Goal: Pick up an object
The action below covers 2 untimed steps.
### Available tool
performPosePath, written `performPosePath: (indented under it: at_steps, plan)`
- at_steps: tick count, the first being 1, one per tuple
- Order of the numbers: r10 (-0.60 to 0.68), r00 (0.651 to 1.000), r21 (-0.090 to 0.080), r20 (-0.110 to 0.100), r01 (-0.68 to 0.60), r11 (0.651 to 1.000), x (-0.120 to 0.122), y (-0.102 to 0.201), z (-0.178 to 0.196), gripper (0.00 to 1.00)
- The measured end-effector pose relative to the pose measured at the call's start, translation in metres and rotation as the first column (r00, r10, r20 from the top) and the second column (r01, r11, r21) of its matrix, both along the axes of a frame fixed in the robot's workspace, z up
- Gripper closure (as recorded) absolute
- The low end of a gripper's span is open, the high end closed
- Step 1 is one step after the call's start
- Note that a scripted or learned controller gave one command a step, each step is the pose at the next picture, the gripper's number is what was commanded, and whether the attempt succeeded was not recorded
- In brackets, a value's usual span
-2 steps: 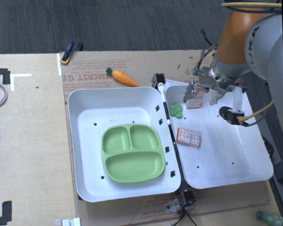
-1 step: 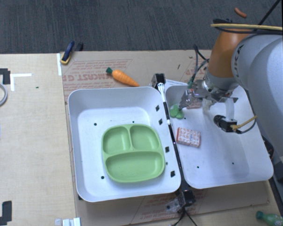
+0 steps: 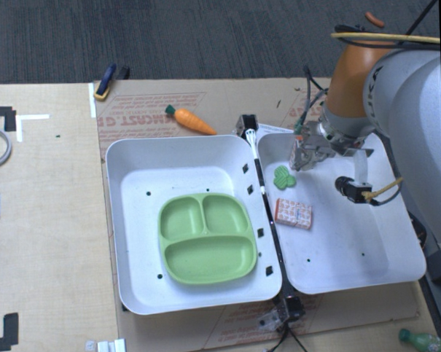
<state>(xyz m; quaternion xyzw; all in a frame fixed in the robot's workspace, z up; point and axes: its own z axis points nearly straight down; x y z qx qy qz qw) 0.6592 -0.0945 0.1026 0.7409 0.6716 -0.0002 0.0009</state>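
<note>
Green bottle (image 3: 424, 338) lies at the frame's bottom right corner, on the floor past the bench edge, far below the claw. Two shallow white bins sit side by side. In the right bin (image 3: 356, 264) the claw (image 3: 301, 161) hangs low near the upper left corner, under a grey arm (image 3: 415, 119) with an orange band. Whether the claw is spread or pressed together cannot be told; nothing is seen between its tips. Just below and left of the claw lies a small green leafy toy (image 3: 283, 179), apart from it. Further below sits a pink patterned block (image 3: 293, 214). Left of the claw, the left bin (image 3: 127, 212) holds a green divided plate (image 3: 206, 238). Above and left of the claw, outside the bins, a toy carrot (image 3: 191, 120) rests on cardboard.
</note>
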Motion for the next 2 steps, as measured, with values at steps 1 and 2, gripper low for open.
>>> performPosePath:
  at_steps: [1,2]
  plan:
    - [-0.117,0.993,0.001,-0.002,0.117,0.993,0.0,0.06,0.123,1.0]
    - [0.205,0.979,0.001,-0.002,-0.205,0.979,-0.048,0.097,0.12,1.0]
